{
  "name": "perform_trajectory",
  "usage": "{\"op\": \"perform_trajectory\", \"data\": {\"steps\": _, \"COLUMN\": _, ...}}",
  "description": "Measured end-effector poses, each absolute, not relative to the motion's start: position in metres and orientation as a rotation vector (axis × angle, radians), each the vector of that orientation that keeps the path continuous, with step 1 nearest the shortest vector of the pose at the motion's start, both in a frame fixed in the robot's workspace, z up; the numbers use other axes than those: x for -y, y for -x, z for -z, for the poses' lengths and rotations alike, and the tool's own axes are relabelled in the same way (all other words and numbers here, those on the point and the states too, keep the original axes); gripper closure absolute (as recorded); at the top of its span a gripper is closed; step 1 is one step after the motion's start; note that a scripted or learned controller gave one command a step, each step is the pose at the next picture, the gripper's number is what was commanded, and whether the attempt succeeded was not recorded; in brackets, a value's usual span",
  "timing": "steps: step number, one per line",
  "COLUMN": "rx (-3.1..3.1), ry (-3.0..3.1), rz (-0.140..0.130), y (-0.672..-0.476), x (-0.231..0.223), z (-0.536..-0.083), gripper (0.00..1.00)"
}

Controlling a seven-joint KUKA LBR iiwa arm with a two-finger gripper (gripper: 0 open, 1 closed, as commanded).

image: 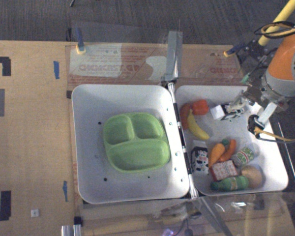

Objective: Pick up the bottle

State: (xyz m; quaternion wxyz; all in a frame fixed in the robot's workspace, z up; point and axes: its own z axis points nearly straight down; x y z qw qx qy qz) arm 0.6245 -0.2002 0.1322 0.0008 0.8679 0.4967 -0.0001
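Note:
The green bottle point(230, 183) lies on its side along the front wall of the right bin point(280, 163), with a red box point(223, 170) just behind it and a brownish round item point(254, 175) at its right end. My gripper point(234, 110) hangs over the back part of the same bin, well behind the bottle, beside a small white block point(217, 112). Nothing of the bottle is near it. The orange-banded wrist point(284, 68) reaches in from the right.
The right bin also holds a red pepper point(200, 106), a banana point(195, 127), a carrot point(217, 153), a black-and-white carton point(200, 160) and a green-labelled can point(244, 156). In the left bin point(88, 107) sits a green divided plate point(136, 141). A metal divider point(179, 132) separates the bins.

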Motion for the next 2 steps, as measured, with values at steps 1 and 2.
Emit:
{"op": "perform_trajectory", "data": {"steps": 1, "rx": -1.191, "ry": -2.874, "rz": -0.048, "y": -0.616, "x": 0.152, "z": -0.107, "gripper": 0.0}}
{"op": "perform_trajectory", "data": {"steps": 2, "rx": -0.616, "ry": -3.083, "rz": -0.001, "y": -0.557, "x": 0.115, "z": -0.086, "gripper": 0.0}}
